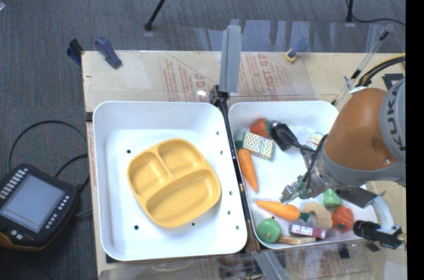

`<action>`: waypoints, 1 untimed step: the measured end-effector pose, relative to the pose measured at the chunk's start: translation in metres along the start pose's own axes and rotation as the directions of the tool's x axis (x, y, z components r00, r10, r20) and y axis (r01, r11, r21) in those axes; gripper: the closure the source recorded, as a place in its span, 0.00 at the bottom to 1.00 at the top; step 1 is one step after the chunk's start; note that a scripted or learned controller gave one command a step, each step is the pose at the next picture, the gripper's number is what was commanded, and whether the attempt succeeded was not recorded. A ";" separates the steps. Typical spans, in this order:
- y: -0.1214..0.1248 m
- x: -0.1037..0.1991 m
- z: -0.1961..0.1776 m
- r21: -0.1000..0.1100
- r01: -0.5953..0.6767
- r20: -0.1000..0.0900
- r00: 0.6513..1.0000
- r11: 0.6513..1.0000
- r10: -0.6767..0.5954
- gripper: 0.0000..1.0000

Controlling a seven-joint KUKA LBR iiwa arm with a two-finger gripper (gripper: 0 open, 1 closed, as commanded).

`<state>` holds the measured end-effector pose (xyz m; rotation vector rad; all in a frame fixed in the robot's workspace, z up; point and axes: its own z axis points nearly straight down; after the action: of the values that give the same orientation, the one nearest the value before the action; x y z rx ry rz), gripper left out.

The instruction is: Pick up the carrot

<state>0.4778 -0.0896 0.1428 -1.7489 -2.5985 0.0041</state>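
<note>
Orange and long, two toy carrots lie in the shallow white bin on the right side of the picture (329, 108). One, the upper plastic carrot (248, 169), sits by the bin's left wall, pointing up and down. The other, the lower plastic carrot (279, 209), lies flat near the bottom of the bin, with its fat end to the right. The grey arm with the orange band (361, 134) reaches in from the right, and its end effector (292, 192) hangs just above the fat end of the lower carrot. I think the arm is at the reaching step, getting ready to grab. No carrot is between the fingers. The tips are small and dark, so I cannot tell if they are wide or narrow. The next move, I think, is to go down a little and close on the carrot's middle, not on the toys beside it. It is crowded there: a round green toy fruit (269, 230) sits just below the carrot, a pale ring-shaped toy (315, 212) sits just to its right, and a red toy tomato (342, 217) is farther right. A small checked box (258, 145) and a black toy (285, 135) lie near the top. The white bin on the left side (112, 120) holds a yellow plastic plate with three parts (174, 181). Both bins rest on the brown surface (165, 73).
</note>
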 end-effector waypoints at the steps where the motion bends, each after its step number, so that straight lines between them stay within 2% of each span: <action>1: 0.000 0.000 0.000 0.001 -0.001 0.000 1.000 1.000 0.001 0.00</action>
<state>0.4776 -0.0896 0.1425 -1.7499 -2.5971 0.0044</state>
